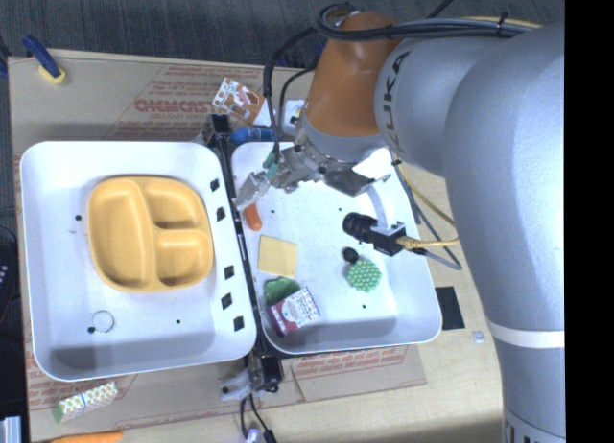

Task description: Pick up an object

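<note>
Gripper (257,185) low at the right bin's (417,321) left wall, reaching toward an orange piece (251,216).

Camera view: looks like the approach step, nothing visibly between the fingers, open or closed I cannot tell. Orange piece lies just below the tips; yellow square (278,255) and green ball (364,275) nearby. Next move likely calls for descending and closing.
</note>
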### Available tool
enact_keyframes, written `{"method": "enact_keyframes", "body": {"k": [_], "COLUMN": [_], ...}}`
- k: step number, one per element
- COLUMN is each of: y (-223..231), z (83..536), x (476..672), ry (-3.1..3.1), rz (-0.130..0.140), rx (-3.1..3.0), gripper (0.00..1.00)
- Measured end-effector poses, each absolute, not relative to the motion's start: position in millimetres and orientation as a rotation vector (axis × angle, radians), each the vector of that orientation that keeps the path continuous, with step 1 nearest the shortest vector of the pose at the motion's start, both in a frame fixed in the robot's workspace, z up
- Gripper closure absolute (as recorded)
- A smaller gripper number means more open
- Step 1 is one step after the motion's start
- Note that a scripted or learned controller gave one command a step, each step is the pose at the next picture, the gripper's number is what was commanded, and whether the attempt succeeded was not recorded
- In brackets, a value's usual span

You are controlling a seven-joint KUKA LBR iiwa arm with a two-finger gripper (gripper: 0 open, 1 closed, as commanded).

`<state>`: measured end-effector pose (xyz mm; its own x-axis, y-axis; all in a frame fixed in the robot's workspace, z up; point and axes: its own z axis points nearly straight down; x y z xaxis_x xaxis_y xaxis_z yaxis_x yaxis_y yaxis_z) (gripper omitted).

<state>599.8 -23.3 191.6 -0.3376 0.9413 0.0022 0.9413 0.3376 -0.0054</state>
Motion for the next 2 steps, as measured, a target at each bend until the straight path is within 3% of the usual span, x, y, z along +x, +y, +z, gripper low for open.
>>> {"method": "enact_keyframes", "body": {"k": [2], "y": [-0.5], "z": [191.8], "x": [597.4], "ry": [-3.023], "rz": [0.002], "rx": [-0.849], "gripper": [0.0]}}
